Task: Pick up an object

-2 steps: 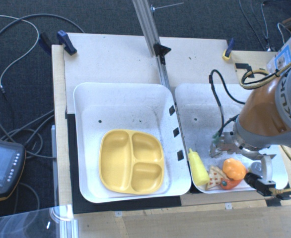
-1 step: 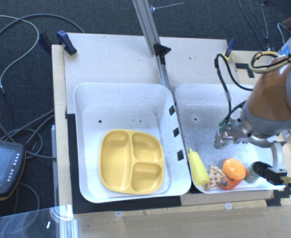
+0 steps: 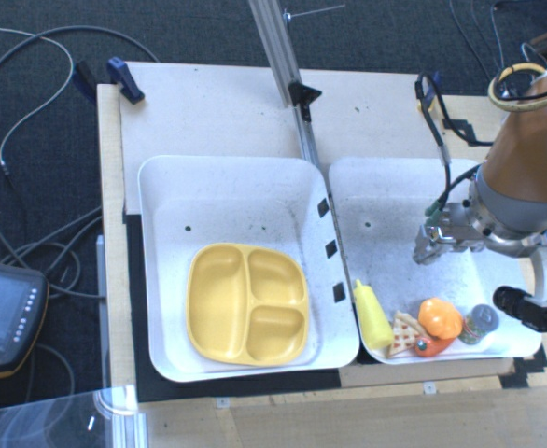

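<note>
White speckled board covers the worktop [image 3: 217, 110], with two shallow white bins side by side on it and dark carpet all round. From my remote seat I see the pincer [image 3: 429, 247] hanging over the right bin [image 3: 376, 194], low above its bare floor, with the grey arm and its orange band [image 3: 530, 152] rising away to the pincer's right. Whether its fingers are spread or pressed together I cannot tell; they are small and blurred against the bin floor, and I see nothing between them.

The candidates for picking lie bunched at the near edge of that bin, below the pincer and well apart from it. A yellow bottle-shaped thing [image 3: 371, 314] sits below and to its left, against the wall that divides the bins. Just beside it is a waffle-patterned piece [image 3: 404, 329], then an orange round object [image 3: 440, 317] almost straight below the pincer, with a small red bit [image 3: 425, 346] touching it. A greyish clear lump [image 3: 480, 321] lies below and to the right.

Far to the pincer's left, the left bin [image 3: 161, 203] holds a yellow divided tray [image 3: 247, 302]. A metal pole [image 3: 272, 26] slants up from between the bins. Loose cables [image 3: 31, 63] trail on the carpet, and a dark screen device [image 3: 3, 315] sits at the far left.
</note>
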Robot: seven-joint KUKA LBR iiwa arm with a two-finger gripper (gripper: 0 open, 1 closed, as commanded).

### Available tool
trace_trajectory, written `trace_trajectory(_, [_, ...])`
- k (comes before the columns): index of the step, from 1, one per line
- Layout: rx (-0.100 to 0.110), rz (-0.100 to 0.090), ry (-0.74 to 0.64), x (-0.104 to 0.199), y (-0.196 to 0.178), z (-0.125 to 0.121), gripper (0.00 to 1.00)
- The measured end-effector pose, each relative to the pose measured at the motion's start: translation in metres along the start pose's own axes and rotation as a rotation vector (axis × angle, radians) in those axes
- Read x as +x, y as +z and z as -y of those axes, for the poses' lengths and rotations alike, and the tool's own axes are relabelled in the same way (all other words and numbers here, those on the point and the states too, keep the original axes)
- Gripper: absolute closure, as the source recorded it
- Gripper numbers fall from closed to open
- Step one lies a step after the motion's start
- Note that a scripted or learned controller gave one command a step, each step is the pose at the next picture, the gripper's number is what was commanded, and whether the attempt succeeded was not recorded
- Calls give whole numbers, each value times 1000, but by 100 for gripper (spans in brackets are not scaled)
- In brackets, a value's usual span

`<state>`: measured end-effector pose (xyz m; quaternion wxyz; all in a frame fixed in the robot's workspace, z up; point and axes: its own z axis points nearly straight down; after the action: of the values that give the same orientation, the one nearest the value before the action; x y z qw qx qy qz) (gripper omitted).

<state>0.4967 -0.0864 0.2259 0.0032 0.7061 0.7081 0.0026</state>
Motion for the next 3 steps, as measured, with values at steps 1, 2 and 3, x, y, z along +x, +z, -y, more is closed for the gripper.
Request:
trace_trajectory(1, [0, 0, 1, 0, -54, -2, 100])
trace_trajectory(2, [8, -3, -3, 48, -53, -3, 100])
trace_trajectory(3, [6, -2, -4, 101, -45, -23, 100])
